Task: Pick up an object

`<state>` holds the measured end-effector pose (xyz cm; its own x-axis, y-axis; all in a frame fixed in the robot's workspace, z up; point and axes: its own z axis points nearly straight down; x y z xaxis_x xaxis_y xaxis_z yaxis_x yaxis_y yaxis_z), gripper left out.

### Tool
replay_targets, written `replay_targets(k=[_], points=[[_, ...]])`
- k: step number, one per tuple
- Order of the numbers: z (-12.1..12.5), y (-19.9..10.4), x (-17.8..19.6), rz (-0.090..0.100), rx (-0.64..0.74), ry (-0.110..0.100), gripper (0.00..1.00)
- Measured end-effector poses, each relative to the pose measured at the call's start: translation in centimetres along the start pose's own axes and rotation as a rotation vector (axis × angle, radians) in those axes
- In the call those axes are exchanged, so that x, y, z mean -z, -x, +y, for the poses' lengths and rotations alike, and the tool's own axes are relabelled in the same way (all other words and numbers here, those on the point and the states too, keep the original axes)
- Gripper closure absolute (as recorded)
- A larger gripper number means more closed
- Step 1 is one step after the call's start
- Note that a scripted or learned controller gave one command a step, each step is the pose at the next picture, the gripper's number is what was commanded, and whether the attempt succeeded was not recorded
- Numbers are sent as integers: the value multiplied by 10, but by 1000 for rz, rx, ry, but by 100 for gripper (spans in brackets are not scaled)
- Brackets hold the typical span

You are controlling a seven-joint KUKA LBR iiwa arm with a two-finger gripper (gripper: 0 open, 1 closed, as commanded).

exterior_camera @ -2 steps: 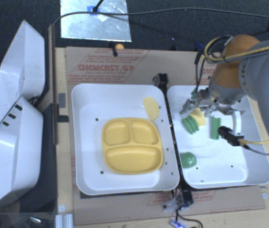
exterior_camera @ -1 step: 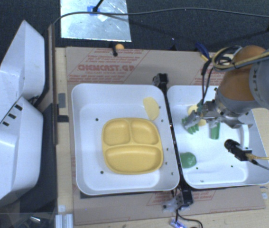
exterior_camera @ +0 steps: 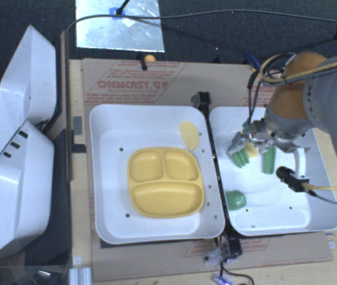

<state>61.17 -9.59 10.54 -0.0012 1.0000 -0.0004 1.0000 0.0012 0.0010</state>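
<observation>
Green stick [exterior_camera: 268, 160] lies upright in right bin [exterior_camera: 323, 218], beside tool [exterior_camera: 241, 149].

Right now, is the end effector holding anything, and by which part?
Cannot tell. The end effector sits low over small green and yellow items in the right bin; no hold is visible.

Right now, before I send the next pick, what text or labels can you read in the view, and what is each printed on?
"CHEMCAST GP", red print on the brown sheet under the bins, above the left bin.
Smaller red lines above and below that word: too small to read.
Red print on the sheet's front edge: too blurred to read.
</observation>
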Motion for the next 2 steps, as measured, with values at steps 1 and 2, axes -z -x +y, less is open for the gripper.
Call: replay_targets(k=[1, 2], points=[[0, 0, 11, 0, 0, 1, 100], [0, 0, 11, 1, -1, 1, 0]])
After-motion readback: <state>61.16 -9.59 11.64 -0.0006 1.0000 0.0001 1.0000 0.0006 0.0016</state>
